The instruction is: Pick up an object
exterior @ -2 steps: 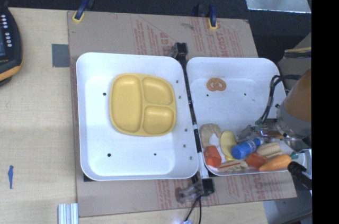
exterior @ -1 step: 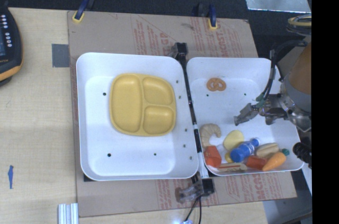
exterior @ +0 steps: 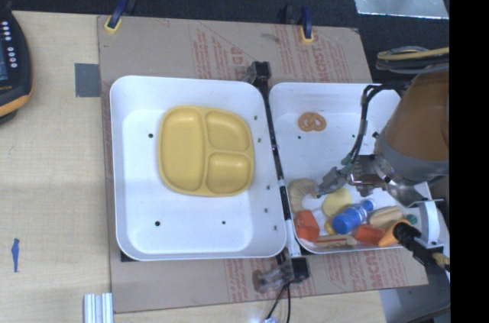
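Wooden counter (exterior: 53,184) carries two white bins. At nine o'clock, the left bin (exterior: 137,230) holds a yellow divided plate (exterior: 205,150). At four o'clock, the right bin (exterior: 336,104) holds a pretzel (exterior: 310,122) and a toy pile (exterior: 344,222). Just above the pile hovers the gripper (exterior: 336,180); its spread I cannot tell.

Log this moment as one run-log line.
tool over right white bin | low above toy pile | nearest: pale yellow round toy | yellow divided plastic plate in left white bin
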`<state>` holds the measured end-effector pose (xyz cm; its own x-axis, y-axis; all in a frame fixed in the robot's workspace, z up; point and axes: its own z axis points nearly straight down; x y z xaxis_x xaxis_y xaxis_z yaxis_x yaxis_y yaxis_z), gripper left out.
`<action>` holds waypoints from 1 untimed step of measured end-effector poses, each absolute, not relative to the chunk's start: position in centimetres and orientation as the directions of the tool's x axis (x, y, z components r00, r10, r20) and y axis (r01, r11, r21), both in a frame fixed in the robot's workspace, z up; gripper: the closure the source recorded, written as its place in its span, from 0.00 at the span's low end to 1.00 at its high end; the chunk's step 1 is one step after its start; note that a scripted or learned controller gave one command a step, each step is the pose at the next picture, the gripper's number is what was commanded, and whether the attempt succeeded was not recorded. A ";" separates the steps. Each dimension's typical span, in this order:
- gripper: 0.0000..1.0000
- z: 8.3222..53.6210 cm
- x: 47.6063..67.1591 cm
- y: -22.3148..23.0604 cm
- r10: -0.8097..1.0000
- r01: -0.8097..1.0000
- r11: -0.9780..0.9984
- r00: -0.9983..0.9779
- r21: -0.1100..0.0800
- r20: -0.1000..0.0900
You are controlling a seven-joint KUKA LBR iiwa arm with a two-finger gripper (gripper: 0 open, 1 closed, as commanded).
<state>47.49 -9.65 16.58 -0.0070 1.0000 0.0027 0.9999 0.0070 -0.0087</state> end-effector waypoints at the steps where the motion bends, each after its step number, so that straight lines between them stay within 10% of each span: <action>1: 0.00 8.8 47.5 -11.2 1.000 1.000 0.004 -0.004 -0.008 0.002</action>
